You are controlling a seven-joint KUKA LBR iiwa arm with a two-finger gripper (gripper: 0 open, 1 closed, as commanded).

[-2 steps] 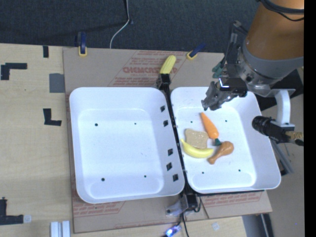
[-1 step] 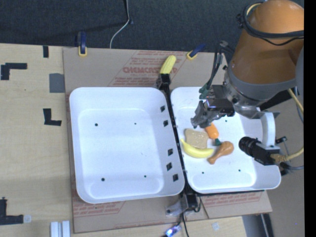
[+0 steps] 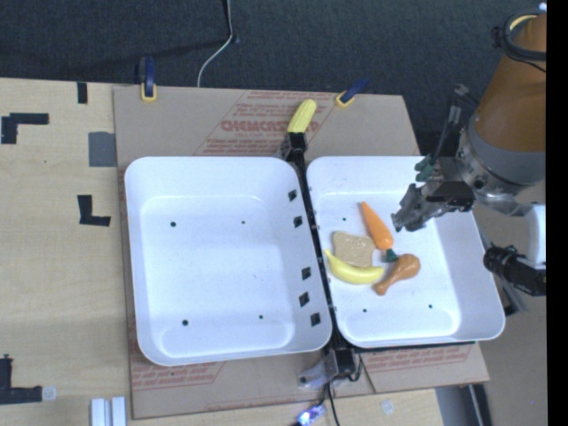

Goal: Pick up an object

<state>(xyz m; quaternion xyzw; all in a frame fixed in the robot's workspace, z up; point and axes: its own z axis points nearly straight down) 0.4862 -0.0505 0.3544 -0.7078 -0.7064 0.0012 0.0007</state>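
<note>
Lying just left of the hand (image 3: 410, 217), the carrot (image 3: 376, 225) is oriented diagonally, tip toward the hand; finger spacing cannot be determined.

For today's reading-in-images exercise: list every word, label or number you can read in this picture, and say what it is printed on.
"CHEMCAST": red print on the brown cardboard sheet under the two white bins, above the left bin; the final letters are blurred.
More red print on the cardboard's lower edge, below the bins: too small and blurred to read.
</note>
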